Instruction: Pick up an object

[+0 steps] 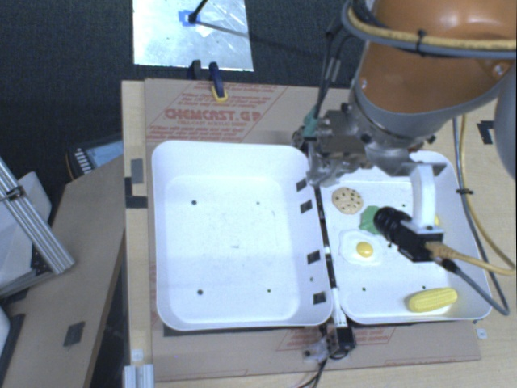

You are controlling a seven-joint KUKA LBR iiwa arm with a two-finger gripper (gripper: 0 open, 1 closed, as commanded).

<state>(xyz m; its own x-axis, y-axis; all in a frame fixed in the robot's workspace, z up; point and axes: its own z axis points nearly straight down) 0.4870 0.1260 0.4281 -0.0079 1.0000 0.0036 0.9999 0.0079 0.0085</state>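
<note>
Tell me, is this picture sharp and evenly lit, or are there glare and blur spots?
In the camera view, the light is soft and fairly even. The foil-like sheet at the top glares brightly. The orange band of the arm, close to the lens, looks soft and carries a pale sheen. The left bin is nearly washed out white. The fried egg, cookie and corn cob read clearly.

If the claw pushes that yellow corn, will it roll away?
Probably. The corn looks rounded and long like a log, so a sideways push would likely roll it. It looks like smooth plastic, maybe slippery. It lies near the bin's front rim, which should stop it.
</note>
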